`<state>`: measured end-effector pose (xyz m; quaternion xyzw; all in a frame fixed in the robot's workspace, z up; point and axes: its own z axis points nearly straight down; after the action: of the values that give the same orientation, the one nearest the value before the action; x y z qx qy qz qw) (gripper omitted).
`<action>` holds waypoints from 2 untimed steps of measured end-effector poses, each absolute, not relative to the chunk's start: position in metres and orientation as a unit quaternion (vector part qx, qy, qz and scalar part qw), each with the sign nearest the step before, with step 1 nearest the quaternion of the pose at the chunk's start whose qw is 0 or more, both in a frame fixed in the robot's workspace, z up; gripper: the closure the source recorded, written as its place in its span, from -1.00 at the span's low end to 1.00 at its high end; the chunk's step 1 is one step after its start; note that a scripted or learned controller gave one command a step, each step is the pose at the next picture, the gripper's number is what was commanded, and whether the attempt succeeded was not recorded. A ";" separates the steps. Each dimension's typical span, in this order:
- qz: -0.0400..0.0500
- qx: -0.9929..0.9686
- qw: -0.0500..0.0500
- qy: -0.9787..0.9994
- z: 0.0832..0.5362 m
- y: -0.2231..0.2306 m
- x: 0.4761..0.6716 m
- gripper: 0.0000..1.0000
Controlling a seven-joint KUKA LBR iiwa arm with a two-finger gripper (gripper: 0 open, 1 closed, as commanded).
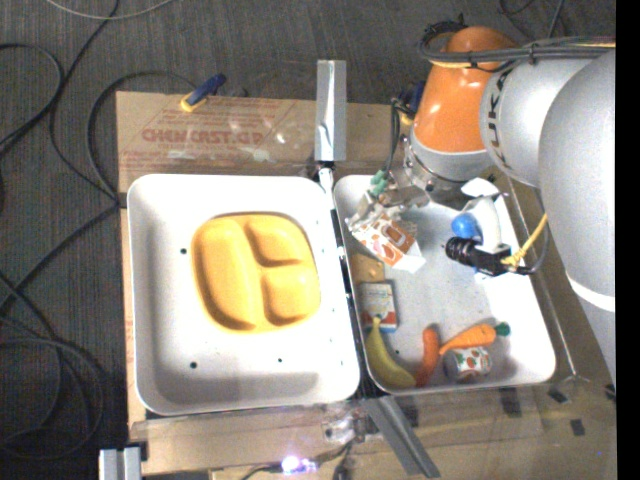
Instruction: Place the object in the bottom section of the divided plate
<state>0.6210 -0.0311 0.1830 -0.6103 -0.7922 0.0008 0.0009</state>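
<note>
Jaws [388, 200] of the grey arm sit low over the far left corner of the right white bin [520, 353], right at a crumpled white-and-orange snack packet [385, 236]; whether they are spread or pinching it cannot be told. The packet's long axis runs slantwise toward the bin's middle. The yellow divided plate [257, 270] lies in the left white bin [160, 348], so the carry likely goes left across the shared rim to the plate's near section.

Grey arm [560, 118], orange band [455, 88], yellow cable [530, 243]
</note>
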 end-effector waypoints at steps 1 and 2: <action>-0.003 -0.617 -0.003 -0.787 0.188 0.018 0.604 1.00; 0.002 -0.673 0.000 -0.740 0.224 0.096 0.611 1.00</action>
<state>0.6110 0.0957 0.2241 -0.6726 -0.7400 0.0017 0.0001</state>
